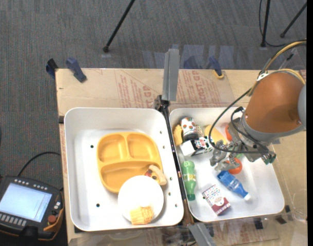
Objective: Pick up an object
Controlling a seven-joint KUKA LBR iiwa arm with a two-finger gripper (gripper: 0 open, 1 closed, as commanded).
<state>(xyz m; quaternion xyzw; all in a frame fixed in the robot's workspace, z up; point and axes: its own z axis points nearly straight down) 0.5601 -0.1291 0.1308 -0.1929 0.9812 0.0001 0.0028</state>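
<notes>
Right now I am hanging my gripper low over the right bin, and I cannot tell from up here if it is open or closed. No toy is showing inside it, so I am not calling anything picked yet.

Things to grab are lying all around it: a blue bottle just near of it, a green bottle to the left, a small red and white box at the near side, and a black and white toy to the far left.

I am thinking the blue bottle is the easy one, since it is lying with white floor on both sides. I am wanting to come straight down and pinch it across its thin middle.

I am keeping away from the wall between the bins, where the green bottle is lying close. The left bin is holding a yellow tray and a white plate.
</notes>
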